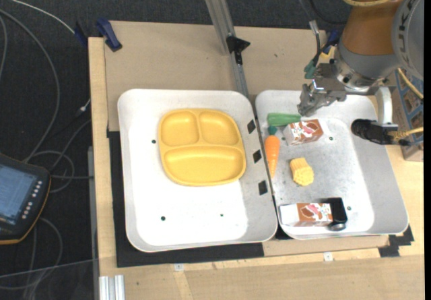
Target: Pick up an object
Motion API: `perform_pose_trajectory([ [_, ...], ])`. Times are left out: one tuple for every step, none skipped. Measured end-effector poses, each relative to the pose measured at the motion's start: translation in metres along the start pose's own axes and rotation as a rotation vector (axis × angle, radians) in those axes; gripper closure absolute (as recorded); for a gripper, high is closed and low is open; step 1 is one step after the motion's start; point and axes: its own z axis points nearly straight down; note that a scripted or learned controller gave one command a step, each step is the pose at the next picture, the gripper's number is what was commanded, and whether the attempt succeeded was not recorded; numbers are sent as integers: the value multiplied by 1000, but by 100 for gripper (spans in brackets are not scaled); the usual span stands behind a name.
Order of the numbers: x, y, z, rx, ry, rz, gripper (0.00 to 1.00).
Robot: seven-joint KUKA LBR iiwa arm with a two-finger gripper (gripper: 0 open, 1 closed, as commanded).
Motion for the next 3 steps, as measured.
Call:
perform_pose_trajectory([
  [48, -23, -1, 2, 0, 1, 100],
  [102, -42, -9, 3, 0, 0, 100],
  [160, -48, 2, 5, -1, 0, 100],
])
